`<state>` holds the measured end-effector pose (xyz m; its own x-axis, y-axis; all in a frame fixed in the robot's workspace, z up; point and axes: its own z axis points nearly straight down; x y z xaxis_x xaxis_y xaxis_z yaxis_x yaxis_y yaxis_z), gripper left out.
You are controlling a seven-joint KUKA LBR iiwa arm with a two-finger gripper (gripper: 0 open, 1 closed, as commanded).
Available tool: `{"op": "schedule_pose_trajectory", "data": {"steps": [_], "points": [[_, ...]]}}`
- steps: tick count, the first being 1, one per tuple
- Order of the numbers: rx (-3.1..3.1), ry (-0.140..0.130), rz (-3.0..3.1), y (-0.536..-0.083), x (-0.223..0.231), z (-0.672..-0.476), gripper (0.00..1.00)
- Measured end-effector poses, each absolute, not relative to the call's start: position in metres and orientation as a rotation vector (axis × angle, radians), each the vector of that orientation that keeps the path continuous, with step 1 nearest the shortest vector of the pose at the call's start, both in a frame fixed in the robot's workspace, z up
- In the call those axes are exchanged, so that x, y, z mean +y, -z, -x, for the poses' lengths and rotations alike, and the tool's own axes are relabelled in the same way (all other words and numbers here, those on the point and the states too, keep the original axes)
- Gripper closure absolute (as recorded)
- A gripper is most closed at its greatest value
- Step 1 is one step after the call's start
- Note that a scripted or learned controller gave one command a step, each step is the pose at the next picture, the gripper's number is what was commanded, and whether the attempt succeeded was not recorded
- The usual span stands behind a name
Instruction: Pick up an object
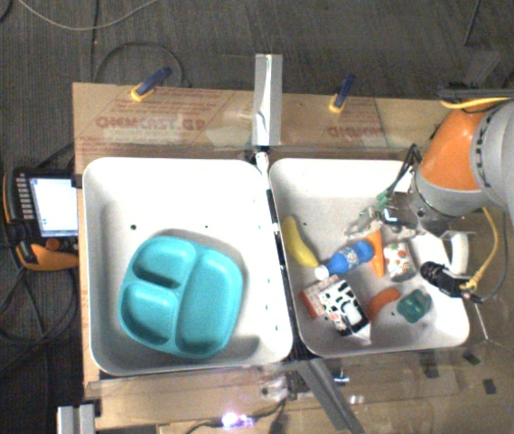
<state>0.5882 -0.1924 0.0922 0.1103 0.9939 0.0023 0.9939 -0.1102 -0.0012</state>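
On cardboard-topped bench (193,116): two white bins (103,197) (carpet floor (58,25) around).

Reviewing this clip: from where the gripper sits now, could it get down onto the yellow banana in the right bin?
Probably yes. The banana lies along the right bin's left wall with open floor above it. The gripper hovers to its right; the blue bottle touches the banana's lower end, so the upper end looks easier.
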Motion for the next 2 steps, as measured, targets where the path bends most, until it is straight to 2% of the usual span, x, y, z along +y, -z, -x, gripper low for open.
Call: {"op": "schedule_pose_trajectory", "data": {"steps": [1, 2], "points": [[-2.093, 0.001, 2.339, -0.101, -0.192, -0.588, 1.00], [-2.038, -0.004, 2.391, -0.193, -0.141, -0.619, 1.00]]}}
